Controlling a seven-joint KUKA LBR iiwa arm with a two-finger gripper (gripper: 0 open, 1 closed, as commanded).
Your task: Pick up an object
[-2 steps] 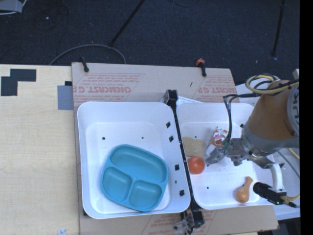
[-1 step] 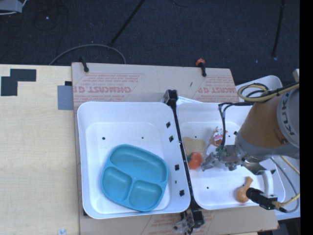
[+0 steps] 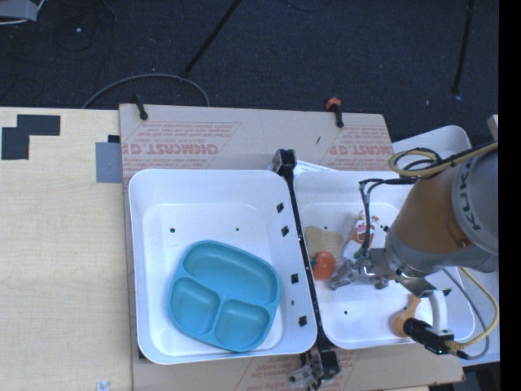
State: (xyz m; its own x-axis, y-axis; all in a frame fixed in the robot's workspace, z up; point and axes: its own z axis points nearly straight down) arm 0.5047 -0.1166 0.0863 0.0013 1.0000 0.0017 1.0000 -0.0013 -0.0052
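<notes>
Upside-down red print reading "CHEMCAST GP" marks the cardboard sheet (image 3: 183, 141) behind the bins. The left bin (image 3: 155, 198) at centre frame holds a blue divided plate (image 3: 223, 295). In the right bin (image 3: 342, 202), an orange ball (image 3: 324, 263) lies just beside the tool (image 3: 346, 274); whether its fingers grip anything, I cannot tell.

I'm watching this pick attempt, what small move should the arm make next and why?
Probably ease the gripper a little further left and down over the orange ball in the right bin: its tip sits just beside the ball, with nothing seen between the fingers.
</notes>
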